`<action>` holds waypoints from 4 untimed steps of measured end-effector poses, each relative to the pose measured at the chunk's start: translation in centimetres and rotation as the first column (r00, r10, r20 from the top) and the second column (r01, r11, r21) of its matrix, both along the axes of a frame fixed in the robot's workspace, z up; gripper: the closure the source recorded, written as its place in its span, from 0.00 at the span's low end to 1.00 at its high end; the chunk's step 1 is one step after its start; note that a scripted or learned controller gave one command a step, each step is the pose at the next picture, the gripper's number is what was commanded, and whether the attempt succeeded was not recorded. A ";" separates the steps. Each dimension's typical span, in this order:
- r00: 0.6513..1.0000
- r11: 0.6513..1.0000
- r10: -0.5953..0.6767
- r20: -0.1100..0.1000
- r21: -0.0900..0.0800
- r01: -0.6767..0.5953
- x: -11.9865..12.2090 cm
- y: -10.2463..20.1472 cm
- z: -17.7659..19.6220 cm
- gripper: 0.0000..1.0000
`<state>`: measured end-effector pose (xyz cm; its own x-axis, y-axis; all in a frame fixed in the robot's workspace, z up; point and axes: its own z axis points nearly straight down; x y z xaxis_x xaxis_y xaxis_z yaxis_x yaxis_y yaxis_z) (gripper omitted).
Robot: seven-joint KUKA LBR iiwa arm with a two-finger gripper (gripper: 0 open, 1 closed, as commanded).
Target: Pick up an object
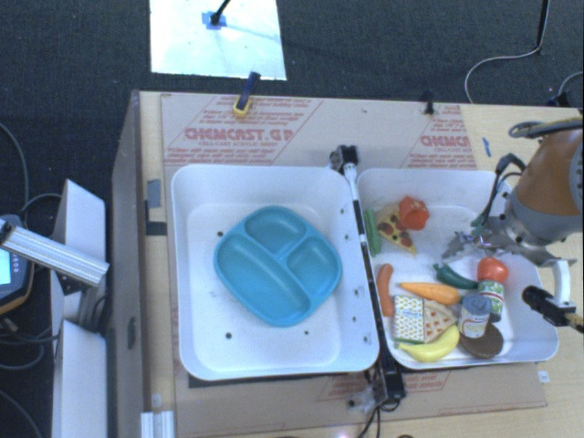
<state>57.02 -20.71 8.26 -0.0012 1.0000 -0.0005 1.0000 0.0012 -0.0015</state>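
I am hanging over the right bin [547,336], with my gripper [465,243] sitting toward the three o'clock side of it, and my grey arm [547,185] is reaching in from three o'clock. This slanting view is not letting me tell whether the gripper is spread or pressed together, and nothing is showing held in it. The things I could be taking are all lying in this bin. The nearest one, I am judging, is the dark green pod [454,276], lying just beside me at about six o'clock. Its long axis is running roughly from ten to four, so I am expecting to need a closing line across that, from about one to seven. A small red tomato [492,269] is sitting near me at about four o'clock, close against the pod's far end, and an orange carrot [429,292] is lying just past the pod toward seven. That crowding is making a clean drop tricky. A red pepper [412,213] and a pizza slice [394,231] are lying farther off around nine to ten o'clock. In the left bin [196,245] a blue divided plate [276,265] is resting well apart from me.
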 end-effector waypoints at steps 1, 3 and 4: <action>1.000 1.000 0.004 0.005 0.000 -0.004 4.9 3.8 8.0 0.00; 1.000 1.000 -0.002 0.014 -0.005 0.002 2.7 11.9 0.6 0.00; 1.000 1.000 0.003 0.012 0.000 -0.003 6.9 9.5 0.5 0.00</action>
<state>63.93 -11.16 8.78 -0.0039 1.0000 -0.0006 0.9999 0.0039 0.0107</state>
